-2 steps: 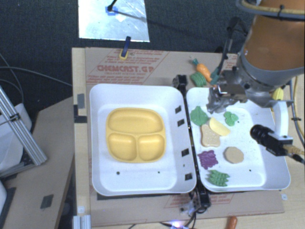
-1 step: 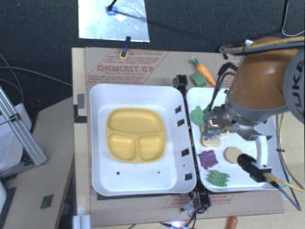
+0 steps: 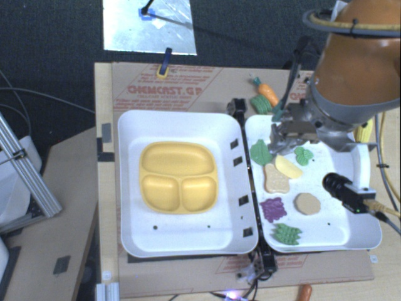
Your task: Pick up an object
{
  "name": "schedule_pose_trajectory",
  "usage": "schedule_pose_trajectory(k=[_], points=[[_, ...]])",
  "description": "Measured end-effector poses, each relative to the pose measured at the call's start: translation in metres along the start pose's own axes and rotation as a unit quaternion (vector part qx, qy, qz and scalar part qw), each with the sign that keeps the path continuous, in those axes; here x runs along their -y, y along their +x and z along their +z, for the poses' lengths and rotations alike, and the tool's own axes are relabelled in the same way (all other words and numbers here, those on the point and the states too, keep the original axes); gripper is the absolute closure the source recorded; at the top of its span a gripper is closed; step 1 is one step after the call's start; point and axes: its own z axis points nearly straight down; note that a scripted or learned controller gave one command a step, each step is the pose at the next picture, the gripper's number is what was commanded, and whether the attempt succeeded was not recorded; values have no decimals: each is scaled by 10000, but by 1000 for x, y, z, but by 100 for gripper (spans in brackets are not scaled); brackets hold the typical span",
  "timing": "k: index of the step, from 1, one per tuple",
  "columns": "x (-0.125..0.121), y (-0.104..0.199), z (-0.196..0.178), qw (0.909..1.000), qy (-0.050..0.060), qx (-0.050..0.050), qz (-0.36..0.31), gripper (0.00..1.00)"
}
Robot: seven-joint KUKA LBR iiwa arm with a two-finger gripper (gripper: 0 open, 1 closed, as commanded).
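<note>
Yellow plastic tray (image 3: pixel 178 175) fills the left bin (image 3: pixel 128 130). The pincer (image 3: pixel 283 140) hangs low over the right bin (image 3: pixel 366 231), near its top-left corner, above a green leaf (image 3: pixel 260 152) and yellow wedge (image 3: pixel 288 167) (pincer's grip: cannot tell)

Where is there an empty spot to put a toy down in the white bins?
In the left bin, bare white floor rings the yellow tray, widest along the near edge. In the right bin, there is room at the near right corner, beyond the tan cookie. It is crowded around the end effector, bread slice and purple grapes.
</note>
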Motion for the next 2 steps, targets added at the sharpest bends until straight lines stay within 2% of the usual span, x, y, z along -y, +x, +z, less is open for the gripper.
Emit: schedule_pose_trajectory(k=[2], points=[[-1, -1, -16, 10000, 21, 4, -11, 100]])
